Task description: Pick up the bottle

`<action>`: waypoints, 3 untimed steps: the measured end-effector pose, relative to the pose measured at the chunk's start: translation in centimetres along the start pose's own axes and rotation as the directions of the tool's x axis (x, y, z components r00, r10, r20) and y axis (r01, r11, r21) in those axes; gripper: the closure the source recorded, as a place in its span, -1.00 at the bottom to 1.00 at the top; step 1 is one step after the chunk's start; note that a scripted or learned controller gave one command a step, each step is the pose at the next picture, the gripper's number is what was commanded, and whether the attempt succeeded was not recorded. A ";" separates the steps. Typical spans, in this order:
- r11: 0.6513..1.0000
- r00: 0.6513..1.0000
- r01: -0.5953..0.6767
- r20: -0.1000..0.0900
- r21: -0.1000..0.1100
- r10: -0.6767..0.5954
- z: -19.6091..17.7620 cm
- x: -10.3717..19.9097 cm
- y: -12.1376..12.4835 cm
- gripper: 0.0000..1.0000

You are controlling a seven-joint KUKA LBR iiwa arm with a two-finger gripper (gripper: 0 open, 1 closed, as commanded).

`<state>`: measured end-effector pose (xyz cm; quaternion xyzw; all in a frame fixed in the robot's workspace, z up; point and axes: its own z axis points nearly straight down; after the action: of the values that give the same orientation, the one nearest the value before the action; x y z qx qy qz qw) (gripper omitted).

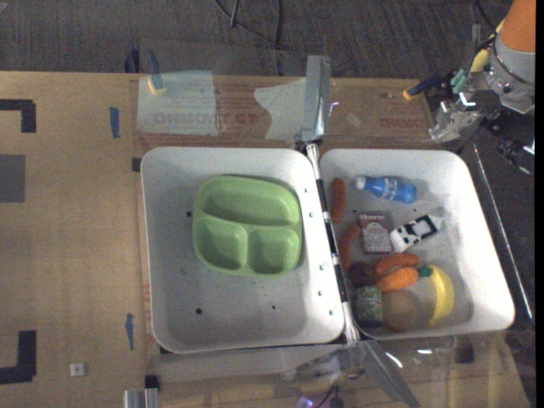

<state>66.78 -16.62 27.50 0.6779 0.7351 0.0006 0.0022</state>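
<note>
At the lower right of the frame, the right bin [489, 253] holds a cluster of toy food along its lower edge: a banana [440, 293], a brown potato [405, 310], a small green block [368, 303], two carrots [398, 272] and a dark plum [361, 274]. Just above them lie a small red carton [375, 233] and a black-and-white cow [416, 231], with two sausages [344, 221] along the bin's left wall.

The bottle [387, 189], blue with a white cap and label, lies on its side in the upper part of the right bin, cap pointing to the left of the frame. It is apart from the other items, with bare white floor around it.

The left bin [166, 253] sits touching the right one and carries a green divided plate [248, 226], set slightly toward its upper right.

The arm [518, 32] enters at the upper right corner of the frame, its orange band at the very top edge. Its wrist is angled down and toward the left of the frame, and the gripper [450, 119] hangs over the brown tabletop [68, 228] just outside the upper right corner of the right bin, well apart from the bottle. Nothing is seen in the gripper; how far it stands open cannot be told from this angle.
</note>
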 end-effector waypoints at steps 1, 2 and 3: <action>0.992 0.992 -0.126 0.000 -0.001 0.126 -4.1 4.5 0.4 1.00; 0.897 0.897 -0.442 0.000 0.007 0.442 -2.4 6.6 -7.6 1.00; 0.851 0.851 -0.525 0.000 0.007 0.525 -2.8 3.2 -16.4 1.00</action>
<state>50.13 -14.75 30.27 0.8527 0.5223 -0.0008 -0.0009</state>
